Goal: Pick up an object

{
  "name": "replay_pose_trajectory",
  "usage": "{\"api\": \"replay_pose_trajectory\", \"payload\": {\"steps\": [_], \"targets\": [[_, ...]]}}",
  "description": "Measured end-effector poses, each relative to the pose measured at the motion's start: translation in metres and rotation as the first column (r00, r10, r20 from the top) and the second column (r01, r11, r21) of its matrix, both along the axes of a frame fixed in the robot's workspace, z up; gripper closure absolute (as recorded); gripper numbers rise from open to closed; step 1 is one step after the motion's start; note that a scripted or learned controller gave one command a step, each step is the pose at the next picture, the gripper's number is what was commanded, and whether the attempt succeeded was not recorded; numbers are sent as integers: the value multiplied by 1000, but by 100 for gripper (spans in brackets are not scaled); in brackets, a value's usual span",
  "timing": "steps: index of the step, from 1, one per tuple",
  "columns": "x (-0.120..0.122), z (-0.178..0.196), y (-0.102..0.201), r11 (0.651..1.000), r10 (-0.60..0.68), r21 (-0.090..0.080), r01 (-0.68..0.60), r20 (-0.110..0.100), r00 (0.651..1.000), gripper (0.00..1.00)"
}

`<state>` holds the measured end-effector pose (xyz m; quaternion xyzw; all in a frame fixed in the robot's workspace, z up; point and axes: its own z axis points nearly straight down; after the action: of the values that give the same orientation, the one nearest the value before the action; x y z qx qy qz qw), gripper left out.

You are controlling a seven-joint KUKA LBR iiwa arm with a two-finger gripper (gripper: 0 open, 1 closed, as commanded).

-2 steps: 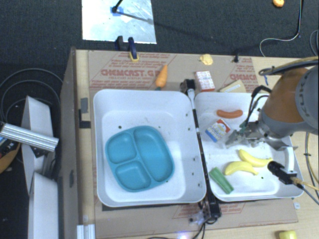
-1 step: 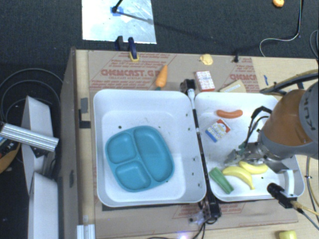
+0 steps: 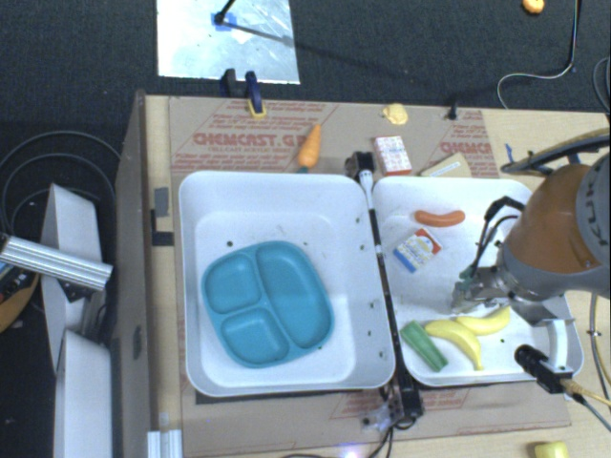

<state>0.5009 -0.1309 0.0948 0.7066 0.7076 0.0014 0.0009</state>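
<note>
Robotics lab: cardboard-lined bench [image 3: 239, 136], loose cables [image 3: 38, 175], toy food.

Cardboard sheet [image 3: 250, 139] under the bins: you can read "CHEMCAST" printed in red along its far edge, left of the carrot; a few more letters follow, and you cannot make them out.
Same sheet, right part [image 3: 465, 148]: you see the red print repeated at a slant, too cut off to read.
Small box [image 3: 391, 154] behind the bins: you see red-and-white print, too small to read.
Carton [image 3: 417, 249] in the right bin: you see a blue and red label, illegible.
</note>
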Motion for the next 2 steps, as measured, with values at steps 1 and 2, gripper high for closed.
{"api": "replay_pose_trajectory", "payload": {"steps": [1,2], "targets": [[0,0,0,1000,0,0,0,0,1000,0],[112,-9,-29,1000,6,-5,-6,10,1000,0]]}}
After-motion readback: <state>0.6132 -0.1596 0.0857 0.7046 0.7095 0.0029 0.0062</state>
